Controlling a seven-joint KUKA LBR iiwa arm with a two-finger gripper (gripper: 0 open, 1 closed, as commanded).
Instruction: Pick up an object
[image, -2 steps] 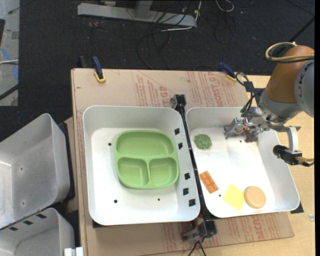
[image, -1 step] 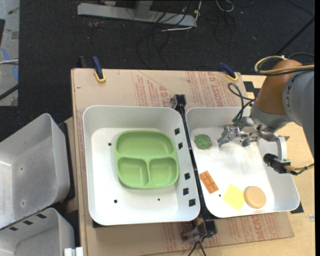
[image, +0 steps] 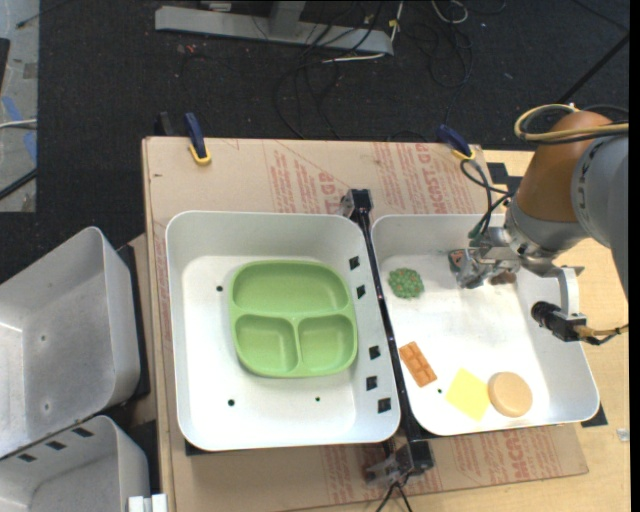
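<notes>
Now the tool (image: 470, 268) hovers near the green ball (image: 406, 283).

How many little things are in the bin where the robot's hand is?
4. A green lump lies near the top left, an orange block by the left wall, and a yellow square beside a tan disc at the bottom.

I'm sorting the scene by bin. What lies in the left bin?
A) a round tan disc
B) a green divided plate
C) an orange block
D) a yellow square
B: the green divided plate sits alone in the left bin; the yellow square, orange block and round tan disc lie in the right bin.
</notes>
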